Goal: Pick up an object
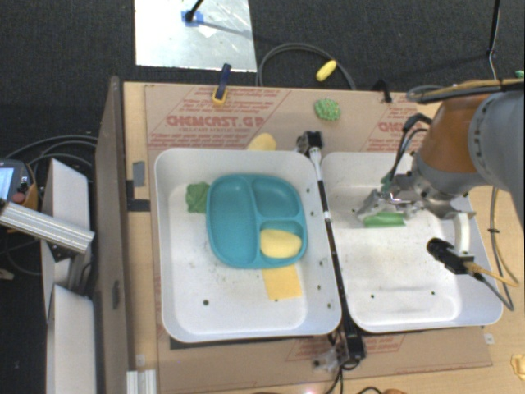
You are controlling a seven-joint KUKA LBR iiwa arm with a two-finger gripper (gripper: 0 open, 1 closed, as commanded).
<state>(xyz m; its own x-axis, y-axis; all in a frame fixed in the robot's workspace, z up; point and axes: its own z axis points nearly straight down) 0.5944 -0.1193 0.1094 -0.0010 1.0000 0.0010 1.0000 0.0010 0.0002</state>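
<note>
Found a flat green object (384,218) lying in the right bin (410,302), in its far left part, not far from the wall shared with the other bin. Saw the gripper (387,205) low over it, just at its far edge; could not tell whether spread or closed, nor whether anything was caught in it. Traced the grey arm (492,138) with its orange band back to the right.

Noted in the left bin (176,302) a teal divided plate (234,224), with a yellow rounded lump (280,243) in its near right compartment. Saw a leafy green piece (196,195) touching the plate's left rim and a flat yellow slab (283,284) just beside its near edge.

Spotted a pale yellow piece (262,143) at the left bin's far wall. Farther off, on the cardboard-covered counter (180,113), made out a knobby green ball (327,109) and, beyond the counter's far edge, a small yellow item (326,71).
</note>
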